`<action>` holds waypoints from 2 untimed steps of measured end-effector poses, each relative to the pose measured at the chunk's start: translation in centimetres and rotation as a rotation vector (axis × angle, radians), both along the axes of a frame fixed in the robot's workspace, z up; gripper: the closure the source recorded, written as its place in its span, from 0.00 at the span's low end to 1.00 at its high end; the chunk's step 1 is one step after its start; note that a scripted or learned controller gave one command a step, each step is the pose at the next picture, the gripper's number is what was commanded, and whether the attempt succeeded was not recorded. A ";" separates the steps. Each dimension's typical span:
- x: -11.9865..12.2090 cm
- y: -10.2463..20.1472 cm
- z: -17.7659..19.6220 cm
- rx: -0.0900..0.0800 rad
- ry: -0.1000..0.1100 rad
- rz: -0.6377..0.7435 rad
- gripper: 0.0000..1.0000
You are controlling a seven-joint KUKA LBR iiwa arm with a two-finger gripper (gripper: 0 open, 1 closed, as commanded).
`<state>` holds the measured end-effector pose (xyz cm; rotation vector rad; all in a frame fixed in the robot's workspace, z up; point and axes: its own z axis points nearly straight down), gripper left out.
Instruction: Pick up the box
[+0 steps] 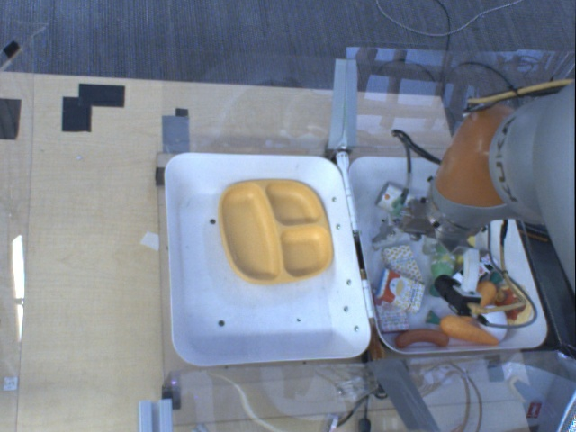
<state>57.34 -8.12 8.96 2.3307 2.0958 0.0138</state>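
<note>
Camera view: arm [504, 165] hangs over right bin [362, 196]; fingers' state cannot be told

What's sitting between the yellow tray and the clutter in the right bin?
In the camera view, the bins' adjoining white rims separate the yellow tray from the clutter; bare left bin floor lies before them.

Box [400, 291]: small, white-orange, patterned top, lying flat in right bin, among clutter near left wall.

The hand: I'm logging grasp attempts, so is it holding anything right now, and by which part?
Cannot be told. The arm hangs over the right bin, above the box and other clutter, covering the hand.
</note>
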 end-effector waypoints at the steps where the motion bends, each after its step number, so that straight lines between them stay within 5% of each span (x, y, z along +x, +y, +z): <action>1: 0.3 0.2 1.3 0.002 -0.009 0.002 1.00; 2: 0.3 0.2 1.3 0.002 -0.009 0.002 0.00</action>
